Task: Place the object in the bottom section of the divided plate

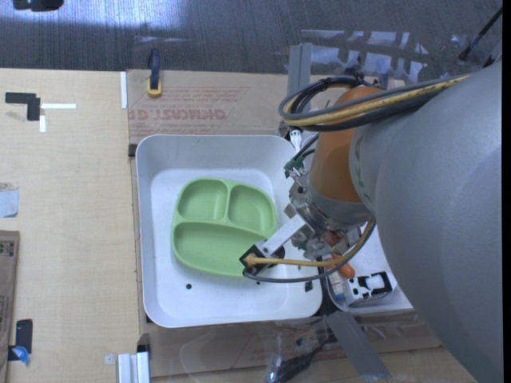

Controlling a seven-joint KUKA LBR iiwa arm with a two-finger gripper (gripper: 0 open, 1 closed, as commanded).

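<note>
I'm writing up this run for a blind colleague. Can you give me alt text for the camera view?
A green divided plate, two small sections above one wide bottom section, lies in a white bin. The grey arm with an orange band reaches in from the right, its wrist over the plate's lower right edge.

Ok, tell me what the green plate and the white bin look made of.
Green plate: likely plastic, matte; even colour, rounded moulded dividers. White bin: probably plastic too, smooth, slightly glossy; rounded corners and a thin rim.
</note>
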